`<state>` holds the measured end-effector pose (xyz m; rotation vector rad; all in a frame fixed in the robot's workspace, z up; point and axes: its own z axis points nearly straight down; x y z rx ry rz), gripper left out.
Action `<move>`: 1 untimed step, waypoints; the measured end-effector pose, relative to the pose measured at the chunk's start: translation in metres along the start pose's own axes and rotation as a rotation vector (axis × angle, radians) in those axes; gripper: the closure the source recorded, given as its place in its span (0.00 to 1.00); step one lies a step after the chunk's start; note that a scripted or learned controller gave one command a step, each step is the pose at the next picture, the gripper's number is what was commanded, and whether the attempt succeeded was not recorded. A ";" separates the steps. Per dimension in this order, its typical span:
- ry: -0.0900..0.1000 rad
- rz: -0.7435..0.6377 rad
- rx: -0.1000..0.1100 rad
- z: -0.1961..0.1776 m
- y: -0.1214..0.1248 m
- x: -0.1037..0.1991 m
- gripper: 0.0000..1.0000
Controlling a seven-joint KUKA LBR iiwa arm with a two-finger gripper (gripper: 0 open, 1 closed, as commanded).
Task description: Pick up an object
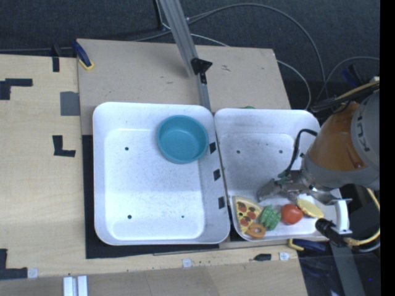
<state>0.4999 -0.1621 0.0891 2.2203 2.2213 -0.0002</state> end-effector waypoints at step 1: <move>-0.001 0.001 -0.004 -0.012 0.001 -0.001 1.00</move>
